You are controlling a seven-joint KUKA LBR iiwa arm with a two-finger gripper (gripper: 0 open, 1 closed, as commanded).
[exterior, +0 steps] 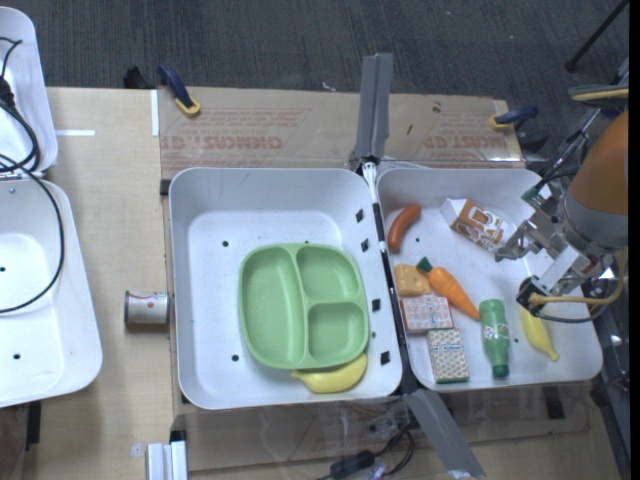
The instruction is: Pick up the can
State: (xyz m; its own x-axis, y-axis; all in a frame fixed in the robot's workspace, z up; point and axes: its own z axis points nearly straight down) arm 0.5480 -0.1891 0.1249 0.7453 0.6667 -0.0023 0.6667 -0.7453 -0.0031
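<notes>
From my remote station, I see one can (147, 308) lying on its side on the desk (110, 168), just left of the left bin (190, 218), which holds one green divided plate (303, 305) and one banana (332, 376). The end effector (545, 258) hangs over the right bin (440, 183), near one carton (477, 224), one green bottle (494, 336), one carrot (452, 289) and a second banana (540, 334); I cannot tell its grip.
</notes>
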